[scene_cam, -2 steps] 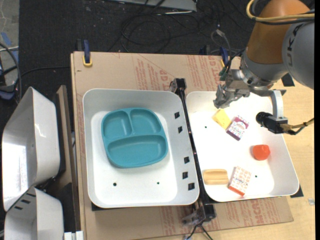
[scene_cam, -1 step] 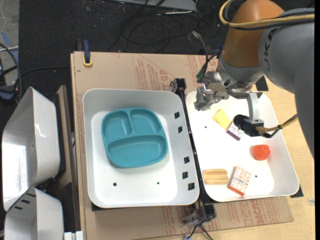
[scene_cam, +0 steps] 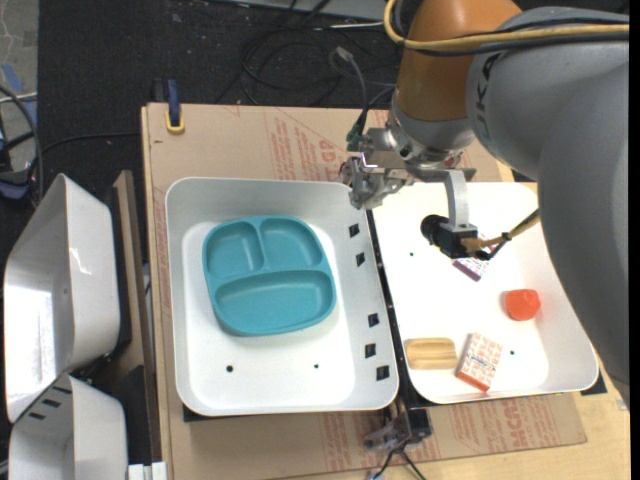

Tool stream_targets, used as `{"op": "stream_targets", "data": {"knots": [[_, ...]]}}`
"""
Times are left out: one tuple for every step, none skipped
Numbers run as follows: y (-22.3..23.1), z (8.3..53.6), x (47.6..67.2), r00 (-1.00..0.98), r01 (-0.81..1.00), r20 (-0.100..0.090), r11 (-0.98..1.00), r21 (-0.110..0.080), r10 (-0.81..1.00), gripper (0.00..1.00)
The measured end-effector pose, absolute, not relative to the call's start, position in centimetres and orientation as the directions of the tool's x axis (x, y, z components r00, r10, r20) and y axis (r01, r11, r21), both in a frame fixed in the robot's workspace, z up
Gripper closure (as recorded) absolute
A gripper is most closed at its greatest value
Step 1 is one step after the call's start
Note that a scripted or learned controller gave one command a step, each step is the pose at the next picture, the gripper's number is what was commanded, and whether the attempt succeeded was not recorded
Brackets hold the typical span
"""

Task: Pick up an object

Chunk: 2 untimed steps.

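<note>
On the bench sit two white bins side by side. The big grey arm (scene_cam: 560, 78) comes in from the right, and its orange band is up high. The left bin (scene_cam: 190, 368) holds one teal plate (scene_cam: 268, 274) with three parts; it lies flat, a bit turned, near the middle. The right bin (scene_cam: 560, 358) holds small things. A red and white box (scene_cam: 479, 360) lies near the front, with its long side running from the front up toward the back, tipped a little. Just beside it on the left lies a tan block (scene_cam: 431, 353), long side going left to right. An orange round thing (scene_cam: 521, 304) sits further right. A small purple and white thing (scene_cam: 471, 266) lies near the black part of the arm. The gripper (scene_cam: 366, 190) hangs over the back edge where the two bins meet. I cannot tell if it is squeezed or let go.
</note>
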<state>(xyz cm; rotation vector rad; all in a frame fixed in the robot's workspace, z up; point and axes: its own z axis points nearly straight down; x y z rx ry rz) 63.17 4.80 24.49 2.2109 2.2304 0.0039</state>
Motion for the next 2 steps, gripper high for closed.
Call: {"op": "stream_targets", "data": {"knots": [[9.44,24.64,64.36,-0.007,1.000,0.001,0.007,0.003,1.000,1.00],[9.14,24.62,64.31,-0.003,1.000,-0.001,0.003,0.001,1.000,0.00]]}}
